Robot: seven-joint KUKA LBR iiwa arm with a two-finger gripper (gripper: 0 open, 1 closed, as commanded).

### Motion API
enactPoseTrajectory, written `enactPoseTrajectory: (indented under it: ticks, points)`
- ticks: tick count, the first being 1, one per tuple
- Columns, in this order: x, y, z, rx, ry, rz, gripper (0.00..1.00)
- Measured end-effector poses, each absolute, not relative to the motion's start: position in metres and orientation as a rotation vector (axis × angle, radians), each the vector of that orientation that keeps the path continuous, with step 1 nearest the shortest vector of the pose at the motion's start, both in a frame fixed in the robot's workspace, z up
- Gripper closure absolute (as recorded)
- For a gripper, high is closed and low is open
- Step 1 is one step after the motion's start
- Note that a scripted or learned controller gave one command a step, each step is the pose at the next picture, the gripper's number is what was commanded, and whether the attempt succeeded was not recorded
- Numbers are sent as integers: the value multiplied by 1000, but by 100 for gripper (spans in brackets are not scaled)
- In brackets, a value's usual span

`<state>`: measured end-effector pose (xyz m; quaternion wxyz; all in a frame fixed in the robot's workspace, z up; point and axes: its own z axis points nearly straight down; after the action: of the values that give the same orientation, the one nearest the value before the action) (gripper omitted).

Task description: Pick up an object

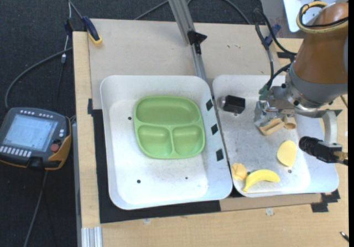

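My gripper (267,114) hangs low over the right bin (249,146), at its upper middle. Right under it lies a tan wooden block (270,127), and a second small tan piece (289,124) sits just to its right. The gripper's body hides where it meets the block, so I cannot tell whether it touches it. A black block (233,103) lies to the gripper's left. A yellow banana (261,178), a pale yellow slice (286,153) and a small yellow lump (239,171) lie toward the bin's front.
The left bin (119,179) holds a green divided plate (168,127). A metal pole (180,5) slants up from between the bins. A teach pendant (33,138) lies off the bench to the left. A black fitting (321,149) on the arm overhangs the right bin's right side.
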<state>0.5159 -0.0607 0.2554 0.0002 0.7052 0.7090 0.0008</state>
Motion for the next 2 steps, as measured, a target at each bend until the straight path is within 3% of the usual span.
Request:
enactPoseTrajectory:
  ticks: [2]
  points:
    - [506,37,234,2219,2230,-1,100]
